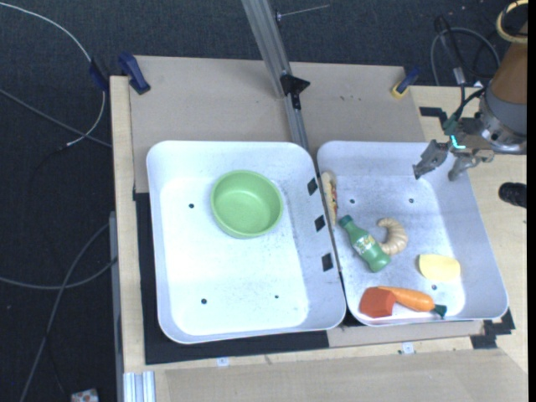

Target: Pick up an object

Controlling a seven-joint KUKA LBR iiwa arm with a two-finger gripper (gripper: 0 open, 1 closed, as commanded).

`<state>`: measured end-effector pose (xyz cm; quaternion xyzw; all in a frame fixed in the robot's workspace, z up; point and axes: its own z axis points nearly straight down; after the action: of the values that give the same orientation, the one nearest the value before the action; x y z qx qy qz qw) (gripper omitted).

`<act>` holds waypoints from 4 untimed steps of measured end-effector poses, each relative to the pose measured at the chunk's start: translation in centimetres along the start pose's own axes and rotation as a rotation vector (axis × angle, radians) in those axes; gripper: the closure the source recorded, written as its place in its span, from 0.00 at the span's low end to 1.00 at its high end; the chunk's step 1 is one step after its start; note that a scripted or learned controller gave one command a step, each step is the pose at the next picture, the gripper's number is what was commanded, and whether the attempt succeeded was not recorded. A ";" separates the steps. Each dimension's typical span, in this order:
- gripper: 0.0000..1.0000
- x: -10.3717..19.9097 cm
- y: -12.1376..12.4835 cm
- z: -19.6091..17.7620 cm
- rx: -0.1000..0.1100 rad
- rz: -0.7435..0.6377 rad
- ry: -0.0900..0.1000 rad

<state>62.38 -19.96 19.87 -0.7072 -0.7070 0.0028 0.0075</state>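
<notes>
The right bin (373,164) holds a green bottle (366,245), a curved beige piece (393,234), a yellow piece (440,267), an orange carrot (408,299) and a red block (377,303). A thin stick-like item (330,199) lies along its left wall. My gripper (443,163) hangs over the bin's far right corner, fingers spread open with nothing between them. It is well apart from the objects, which lie toward the near side.
The left bin (180,249) holds a green bowl (245,203). A grey metal bar (268,32) slants down to the gap between the bins. Blue and yellow clamps (132,72) sit at the board's far corners.
</notes>
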 end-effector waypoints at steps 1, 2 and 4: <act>0.00 0.0 0.2 -0.5 -0.008 -0.001 -0.002; 0.00 -0.4 0.5 3.8 -0.003 0.000 -0.002; 0.00 -1.2 0.0 10.3 -0.003 0.000 -0.001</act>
<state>62.21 -21.12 9.55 -0.7074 -0.7068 0.0020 0.0061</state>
